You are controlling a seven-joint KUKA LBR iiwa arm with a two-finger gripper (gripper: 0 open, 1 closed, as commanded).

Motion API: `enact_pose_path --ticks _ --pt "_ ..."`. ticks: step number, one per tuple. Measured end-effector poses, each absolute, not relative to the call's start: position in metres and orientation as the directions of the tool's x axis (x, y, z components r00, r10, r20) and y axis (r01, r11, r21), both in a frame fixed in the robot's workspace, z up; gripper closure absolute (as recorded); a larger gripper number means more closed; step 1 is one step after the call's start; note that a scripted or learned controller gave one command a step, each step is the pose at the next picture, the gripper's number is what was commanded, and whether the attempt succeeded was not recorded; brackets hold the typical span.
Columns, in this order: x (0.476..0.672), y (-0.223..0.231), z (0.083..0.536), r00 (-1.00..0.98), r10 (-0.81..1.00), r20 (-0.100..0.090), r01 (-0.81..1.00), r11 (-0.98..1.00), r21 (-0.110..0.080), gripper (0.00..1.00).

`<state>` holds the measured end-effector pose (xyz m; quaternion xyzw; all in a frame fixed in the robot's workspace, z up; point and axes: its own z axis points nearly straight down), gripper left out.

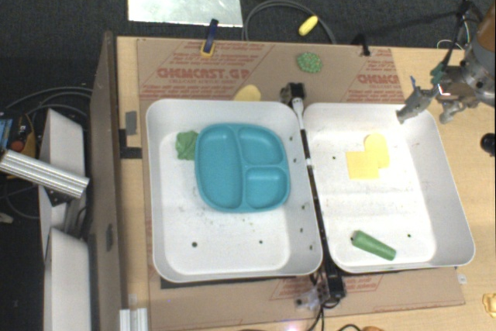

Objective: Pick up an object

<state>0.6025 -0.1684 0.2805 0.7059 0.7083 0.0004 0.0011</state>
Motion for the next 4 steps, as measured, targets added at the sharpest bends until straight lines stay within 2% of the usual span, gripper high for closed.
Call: enact_pose_path --ticks 1,2,3,4 --pt "0.614 -0.127 0.143 -0.008 1.0 0.004 1.0 0.008 -0.009 0.0" --pt "0.62 -0.137 0.082 -0.002 1.0 -0.001 1.0 0.002 0.003 0.0" --pt "0.622 -0.137 0.096 -0.002 1.0 -0.001 1.0 0.002 0.007 1.0" --pt "0.621 -0.137 0.096 -0.002 1.0 -0.001 1.0 0.002 0.006 0.0"
